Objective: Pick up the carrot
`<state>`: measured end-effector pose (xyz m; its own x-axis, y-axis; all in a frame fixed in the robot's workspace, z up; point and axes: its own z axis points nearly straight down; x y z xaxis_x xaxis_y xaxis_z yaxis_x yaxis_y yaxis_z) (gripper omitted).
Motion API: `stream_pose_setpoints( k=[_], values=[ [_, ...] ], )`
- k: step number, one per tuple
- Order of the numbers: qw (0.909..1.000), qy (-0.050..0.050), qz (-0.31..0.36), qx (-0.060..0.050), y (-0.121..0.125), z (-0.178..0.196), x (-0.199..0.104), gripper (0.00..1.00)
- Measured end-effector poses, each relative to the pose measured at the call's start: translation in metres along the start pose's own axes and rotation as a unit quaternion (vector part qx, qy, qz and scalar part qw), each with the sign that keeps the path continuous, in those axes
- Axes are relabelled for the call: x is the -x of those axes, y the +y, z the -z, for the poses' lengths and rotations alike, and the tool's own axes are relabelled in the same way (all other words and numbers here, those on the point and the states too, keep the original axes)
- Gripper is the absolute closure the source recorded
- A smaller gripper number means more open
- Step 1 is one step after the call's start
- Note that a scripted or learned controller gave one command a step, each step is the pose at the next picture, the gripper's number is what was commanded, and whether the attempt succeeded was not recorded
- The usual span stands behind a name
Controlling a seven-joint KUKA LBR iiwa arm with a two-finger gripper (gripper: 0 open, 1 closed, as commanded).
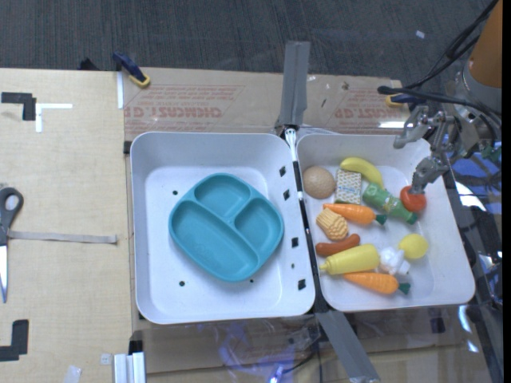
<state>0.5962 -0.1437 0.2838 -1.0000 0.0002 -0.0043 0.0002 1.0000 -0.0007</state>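
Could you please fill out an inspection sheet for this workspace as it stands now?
Surface: two white bins side by side, left bin, right bin.
Job's things: two carrots in the right bin, upper carrot, lower carrot.
Clutter: blue divided plate in the left bin; banana, tomato, lemon, brown ball beside the carrots.
Grippers: gripper over the right bin's far right, by the tomato.
Cables: black cables at upper right.
Surroundings: scissors, cardboard.
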Motion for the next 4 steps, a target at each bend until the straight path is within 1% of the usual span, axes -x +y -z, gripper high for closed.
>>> stream_pose_setpoints(
  k=[1,2,3,4],
  values=[
    [0.9998,0.001,-0.021,0.000,0.015,-0.131,0.009,0.00],
    [0.9998,-0.008,0.016,-0.002,0.017,-0.183,-0.013,0.00],
    [0.9993,-0.010,0.036,-0.003,0.040,-0.182,-0.030,0.00],
    [0.9976,-0.012,-0.069,0.000,0.048,-0.182,-0.037,0.00]
  ],
)
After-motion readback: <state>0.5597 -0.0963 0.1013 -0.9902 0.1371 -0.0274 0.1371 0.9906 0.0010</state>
